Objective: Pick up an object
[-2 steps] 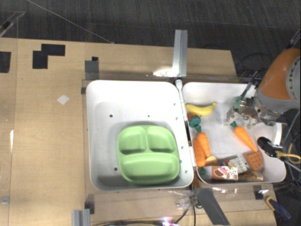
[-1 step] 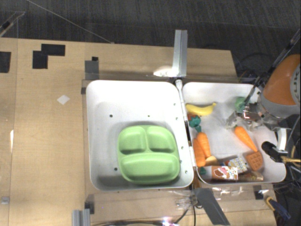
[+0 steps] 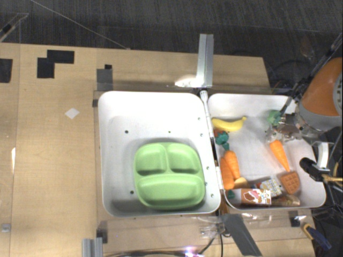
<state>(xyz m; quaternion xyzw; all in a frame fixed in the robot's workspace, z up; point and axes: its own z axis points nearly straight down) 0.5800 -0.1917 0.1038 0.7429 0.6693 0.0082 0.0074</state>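
Lying along the near wall of the right bin (image 3: 316, 199) are a brown snack packet (image 3: 261, 195) and a waffle-like toy (image 3: 290, 182), and just beyond them a toy carrot (image 3: 279, 153) is resting below the gripper (image 3: 281, 129), which is hovering over the bin's right side, though I cannot tell whether it is clenched or released. Further left in that bin, two more carrots (image 3: 230, 169) are lying against the dividing wall, with a small teal piece (image 3: 222, 140) and a banana (image 3: 229, 124) beyond them. Sitting in the left bin (image 3: 115, 116) is a green divided plate (image 3: 169, 174).
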